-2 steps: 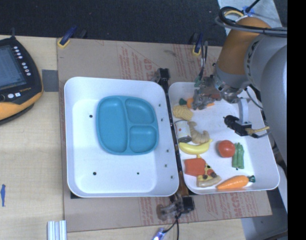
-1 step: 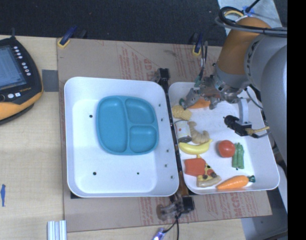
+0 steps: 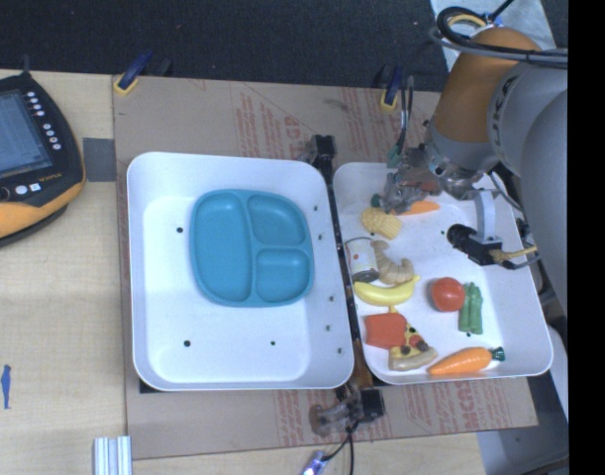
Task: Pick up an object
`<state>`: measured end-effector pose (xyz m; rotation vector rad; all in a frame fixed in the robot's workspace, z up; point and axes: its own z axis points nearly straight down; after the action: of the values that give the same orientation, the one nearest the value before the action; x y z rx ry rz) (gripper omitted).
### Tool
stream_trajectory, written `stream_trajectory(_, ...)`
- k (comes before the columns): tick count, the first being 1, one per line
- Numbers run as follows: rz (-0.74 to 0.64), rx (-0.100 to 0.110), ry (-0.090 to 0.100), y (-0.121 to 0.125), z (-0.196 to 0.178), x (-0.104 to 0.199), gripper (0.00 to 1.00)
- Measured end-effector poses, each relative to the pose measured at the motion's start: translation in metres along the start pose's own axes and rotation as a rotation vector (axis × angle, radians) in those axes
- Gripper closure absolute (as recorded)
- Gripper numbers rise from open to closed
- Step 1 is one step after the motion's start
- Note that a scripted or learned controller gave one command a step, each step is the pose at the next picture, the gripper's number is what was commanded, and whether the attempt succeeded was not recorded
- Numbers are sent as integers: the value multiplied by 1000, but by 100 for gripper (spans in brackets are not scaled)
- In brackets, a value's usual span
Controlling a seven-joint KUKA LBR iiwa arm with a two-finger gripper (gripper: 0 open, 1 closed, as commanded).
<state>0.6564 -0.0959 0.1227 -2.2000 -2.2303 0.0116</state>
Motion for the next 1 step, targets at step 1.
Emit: stream_trajectory(1, -1, 0, 0, 0, 0, 0, 0)
